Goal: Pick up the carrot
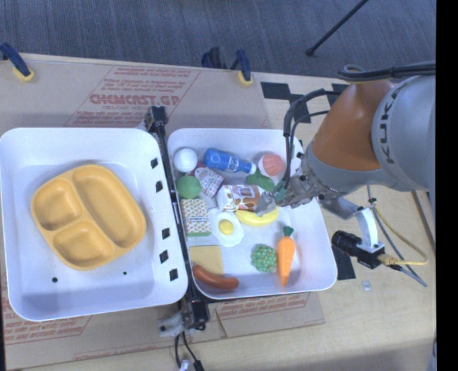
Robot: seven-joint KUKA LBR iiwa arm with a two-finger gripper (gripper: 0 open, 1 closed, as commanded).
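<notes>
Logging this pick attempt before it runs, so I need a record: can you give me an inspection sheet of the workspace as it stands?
Surface: cardboard-covered bench bearing left bin and right bin, side by side.
Job's things: carrot lies in the right bin near its front right corner, beside the broccoli; not held.
Clutter: right bin also holds a sausage, fried egg, banana, blue bottle and white ball; left bin holds a yellow divided plate.
Grippers: gripper is low over the right bin near the banana, away from the carrot.
Cables: black cables loop at the arm; yellow wires on the bench.
Surroundings: blue clamps on the bench edge; grey carpet.
</notes>
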